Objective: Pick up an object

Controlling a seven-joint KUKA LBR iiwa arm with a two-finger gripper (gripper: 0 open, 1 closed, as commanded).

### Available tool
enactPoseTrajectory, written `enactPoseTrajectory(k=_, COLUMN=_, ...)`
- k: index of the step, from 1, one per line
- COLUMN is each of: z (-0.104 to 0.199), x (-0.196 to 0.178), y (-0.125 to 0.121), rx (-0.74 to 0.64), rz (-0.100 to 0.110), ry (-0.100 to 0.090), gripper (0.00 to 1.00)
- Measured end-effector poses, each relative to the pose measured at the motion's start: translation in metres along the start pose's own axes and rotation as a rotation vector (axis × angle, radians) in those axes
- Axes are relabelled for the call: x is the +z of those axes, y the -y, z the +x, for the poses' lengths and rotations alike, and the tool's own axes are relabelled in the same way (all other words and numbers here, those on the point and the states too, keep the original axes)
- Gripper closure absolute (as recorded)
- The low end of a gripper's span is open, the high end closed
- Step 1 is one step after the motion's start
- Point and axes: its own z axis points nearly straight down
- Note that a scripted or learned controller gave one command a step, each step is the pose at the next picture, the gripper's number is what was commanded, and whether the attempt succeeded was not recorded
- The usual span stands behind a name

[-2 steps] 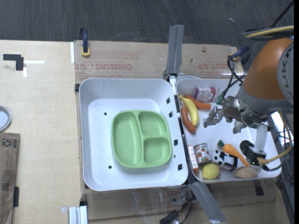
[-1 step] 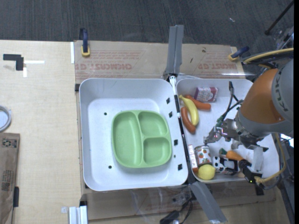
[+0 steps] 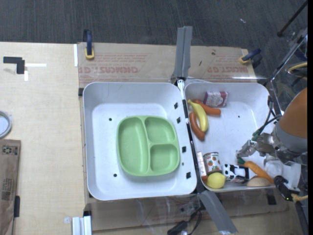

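The right bin (image 3: 234, 131) holds several objects. A yellow banana (image 3: 200, 115) lies by its left wall between two orange sausages (image 3: 196, 127), and a pinkish packet (image 3: 215, 98) sits behind them. Along the near wall are a small can (image 3: 211, 161), a lemon (image 3: 216, 180), a black and white toy (image 3: 233, 172), a carrot (image 3: 257, 171) and a pale peach piece (image 3: 258, 182). My gripper (image 3: 246, 152) hangs low over the bin's right side, just behind the toy and the carrot. I see nothing held in it.
The left bin (image 3: 98, 131) holds a green divided plate (image 3: 147, 145). A grey divider post (image 3: 183, 53) stands between the bins at the back. Clamps (image 3: 88, 45) grip the bench's far edge. A tape roll (image 3: 3, 125) lies far left.
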Motion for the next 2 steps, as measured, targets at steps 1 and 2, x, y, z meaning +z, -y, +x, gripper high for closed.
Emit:
enactPoseTrajectory(k=1, z=0.001, x=-0.008, y=0.000, rx=0.001, rz=0.001, ry=-0.001, gripper=1.00)
enactPoseTrajectory(k=2, z=0.023, x=-0.105, y=-0.007, rx=0.295, rz=0.000, ry=0.002, gripper=1.00)
